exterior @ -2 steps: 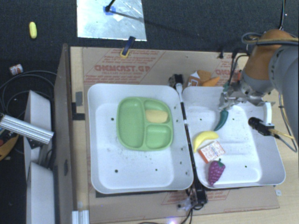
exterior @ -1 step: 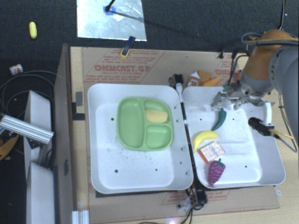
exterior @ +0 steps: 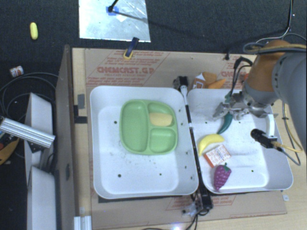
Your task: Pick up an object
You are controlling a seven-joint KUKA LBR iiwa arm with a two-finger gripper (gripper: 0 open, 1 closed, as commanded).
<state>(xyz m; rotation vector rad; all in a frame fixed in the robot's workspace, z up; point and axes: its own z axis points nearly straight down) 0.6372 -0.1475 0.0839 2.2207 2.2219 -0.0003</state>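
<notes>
Dark floor all round, cardboard-topped table (exterior: 144, 63) carrying two shallow white bins side by side. Left bin (exterior: 108, 171) holding a green divided plate (exterior: 144, 128) with a yellow piece (exterior: 160, 119) in its upper right compartment. Right bin (exterior: 278, 171) holding the candidates: teal pepper-shaped piece (exterior: 225, 123), banana (exterior: 211, 141), red-and-white packet (exterior: 217, 155), purple grapes (exterior: 221, 176). Arm in from the right, gripper (exterior: 231, 107) low over the upper middle of the right bin, apparently pinching the top end of the teal piece, though contact hard to confirm at this angle; finger spread not readable. Teal piece hanging or lying from the gripper down and slightly left, long axis steep, lower tip just above the banana. Likely step: grasp in progress, lift next. Open room: bare bin floor to the right and lower right; straight up clear. Tight spots: banana, packet and grapes clustered below left, divider wall between bins near on the left. Risk: weak tip pinch, slip on lift.
</notes>
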